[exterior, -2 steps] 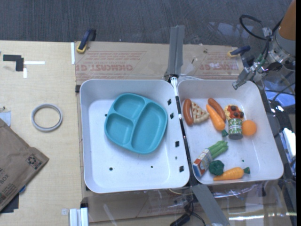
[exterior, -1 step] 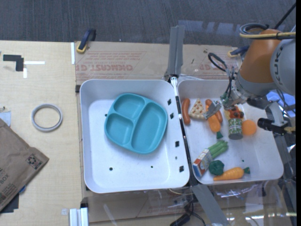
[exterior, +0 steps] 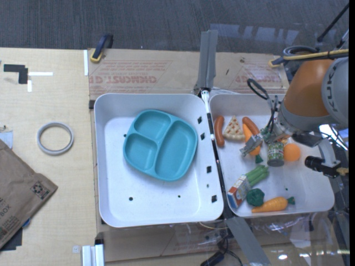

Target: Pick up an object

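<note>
- Nearest the camera, an orange plastic carrot with a green top [exterior: 272,205] is recorded at the front edge of the right white bin [exterior: 316,195], lying roughly left to right with its green end to the right.
- Taking that carrot as the landmark, a dark green leafy toy [exterior: 255,196] is noted touching its left end, and a small red-and-white carton [exterior: 237,188] just left of that.
- A light green ridged vegetable piece [exterior: 257,175] is seen just behind the carrot, its long axis running from front-left to back-right.
- Well behind the carrot, the two-finger gripper [exterior: 260,143] is found low over a cluster of toys; whether the fingers are spread or closed cannot be told.
- A small grey can [exterior: 275,154] is recorded just right of the gripper, apparently upright, with an orange round fruit [exterior: 292,152] touching its right side. The can is judged the likeliest target.
- Two red sausages [exterior: 220,131] and a pizza slice [exterior: 233,128] lie behind and left of the carrot.
- A teal divided plate [exterior: 161,145] rests in the left white bin [exterior: 111,148], far left of the carrot.
</note>
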`<move>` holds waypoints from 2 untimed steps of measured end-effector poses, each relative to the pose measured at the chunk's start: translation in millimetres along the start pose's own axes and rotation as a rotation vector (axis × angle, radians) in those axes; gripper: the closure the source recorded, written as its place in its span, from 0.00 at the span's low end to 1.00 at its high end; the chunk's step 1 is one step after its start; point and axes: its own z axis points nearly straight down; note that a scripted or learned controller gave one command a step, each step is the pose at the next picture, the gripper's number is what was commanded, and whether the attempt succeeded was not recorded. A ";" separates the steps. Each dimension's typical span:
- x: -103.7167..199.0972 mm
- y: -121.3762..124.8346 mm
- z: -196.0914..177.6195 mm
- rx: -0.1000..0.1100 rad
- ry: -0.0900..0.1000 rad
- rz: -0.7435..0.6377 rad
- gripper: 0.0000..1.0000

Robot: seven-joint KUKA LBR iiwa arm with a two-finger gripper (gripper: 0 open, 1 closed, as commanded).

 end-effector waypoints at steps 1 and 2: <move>-0.9 -0.5 -6.5 0.003 0.002 0.003 1.00; -0.9 -0.5 -6.4 0.003 0.002 0.003 0.00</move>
